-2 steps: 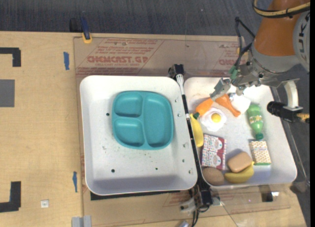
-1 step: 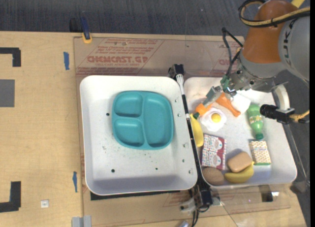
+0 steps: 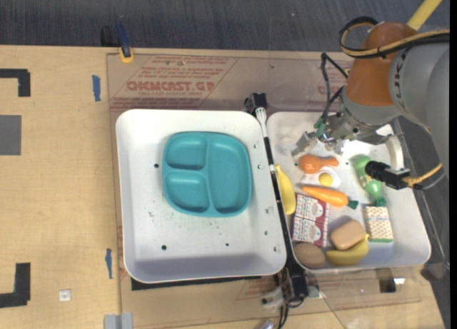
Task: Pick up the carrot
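My end effector (image 3: 319,137) hangs over the far end of the right bin (image 3: 414,238) — whether it is spread or pressed together I cannot tell. The carrot (image 3: 325,195) lies near it at mid-bin, apparently ungrasped (toy foods crowd it closely), so I judge a descent comes next.

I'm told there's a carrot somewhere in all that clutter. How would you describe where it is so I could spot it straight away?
Look at the right-hand white bin, the one crowded with toy food. Near its middle lies the carrot, just below the fried egg and above the small pink-and-white carton. It is the only long, tapered orange piece, lying nearly flat across the bin, unlike the rounder orange item higher up.
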